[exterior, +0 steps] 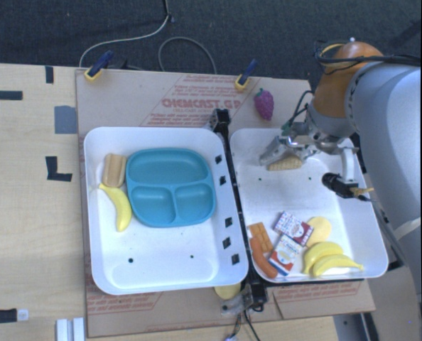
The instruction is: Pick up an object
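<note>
We see the left bin (97,261) holding a blue divided plate (171,187), with a banana (118,206) and a tan bread piece (114,169) at its left side. A purple grape bunch (264,104) lies on the worktop (26,190) above the right bin (371,226). In that bin's lower part sit small cartons (290,227), an orange strip (262,247) and yellow bananas (328,258). In the upper part, the gripper (285,151) pinches a pale, tan wedge-shaped object (285,164) between its fingers.
</note>
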Available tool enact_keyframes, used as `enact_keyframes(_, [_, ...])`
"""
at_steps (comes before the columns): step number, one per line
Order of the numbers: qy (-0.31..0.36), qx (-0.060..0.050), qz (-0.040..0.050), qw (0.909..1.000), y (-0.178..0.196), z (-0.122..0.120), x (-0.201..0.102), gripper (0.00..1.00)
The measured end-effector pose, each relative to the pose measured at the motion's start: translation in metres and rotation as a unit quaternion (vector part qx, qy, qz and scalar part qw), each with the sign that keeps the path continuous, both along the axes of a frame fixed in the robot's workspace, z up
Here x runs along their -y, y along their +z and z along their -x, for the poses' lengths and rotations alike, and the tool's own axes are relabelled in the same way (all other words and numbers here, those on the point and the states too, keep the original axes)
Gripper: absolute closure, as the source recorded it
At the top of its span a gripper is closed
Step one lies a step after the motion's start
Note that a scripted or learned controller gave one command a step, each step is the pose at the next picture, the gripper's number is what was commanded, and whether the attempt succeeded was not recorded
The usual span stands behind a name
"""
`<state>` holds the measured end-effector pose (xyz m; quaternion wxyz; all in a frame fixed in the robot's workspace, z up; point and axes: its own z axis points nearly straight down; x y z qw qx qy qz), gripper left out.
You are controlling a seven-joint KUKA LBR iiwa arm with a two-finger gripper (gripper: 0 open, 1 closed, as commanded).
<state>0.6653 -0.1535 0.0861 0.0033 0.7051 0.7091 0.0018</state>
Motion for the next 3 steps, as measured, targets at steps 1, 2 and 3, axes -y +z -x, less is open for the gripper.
enact_keyframes(1, [0.0,-0.002,-0.001,1.0,-0.0007,-0.0042,-0.0508,0.0])
enact_keyframes(2, [-0.002,-0.003,0.0004,1.0,-0.0007,-0.0035,-0.0529,0.0])
enact_keyframes(3, [-0.002,-0.003,0.0005,1.0,-0.0007,-0.0035,-0.0529,0.0])
